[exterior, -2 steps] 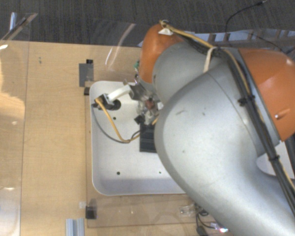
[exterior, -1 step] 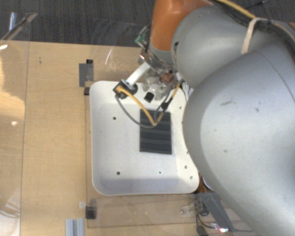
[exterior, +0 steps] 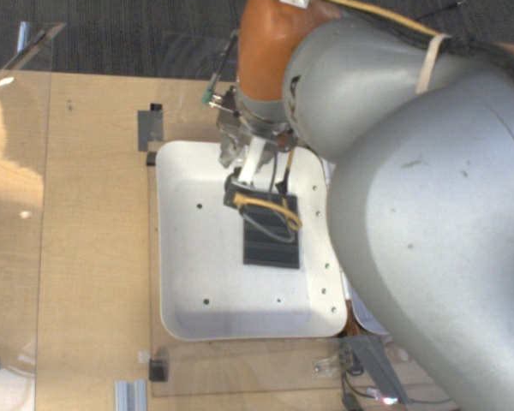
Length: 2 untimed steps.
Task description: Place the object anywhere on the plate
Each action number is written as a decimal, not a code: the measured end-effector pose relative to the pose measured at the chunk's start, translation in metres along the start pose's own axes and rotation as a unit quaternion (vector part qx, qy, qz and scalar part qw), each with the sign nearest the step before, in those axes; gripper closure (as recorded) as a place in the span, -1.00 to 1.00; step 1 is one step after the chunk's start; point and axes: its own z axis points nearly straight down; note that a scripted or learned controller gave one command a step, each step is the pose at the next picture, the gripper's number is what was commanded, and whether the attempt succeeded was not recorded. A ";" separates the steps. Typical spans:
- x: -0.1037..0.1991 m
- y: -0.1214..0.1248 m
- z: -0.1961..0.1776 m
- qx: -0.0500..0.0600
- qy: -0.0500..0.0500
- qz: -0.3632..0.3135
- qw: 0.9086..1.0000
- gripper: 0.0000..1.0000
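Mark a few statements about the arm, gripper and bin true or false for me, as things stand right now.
1. The gripper is above the white bin. True.
2. The arm reaches in from the view's left. False: it comes in from the right.
3. The band above the wrist is blue. False: it is orange.
4. The bin sits on a pale wooden bench. True.

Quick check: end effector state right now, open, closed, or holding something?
End effector: cannot be told from this view; it is above the white bin.
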 end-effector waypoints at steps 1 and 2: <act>0.006 -0.094 0.115 0.000 0.001 0.071 0.998 1.00; 0.029 -0.061 0.059 -0.001 0.000 -0.078 0.997 1.00</act>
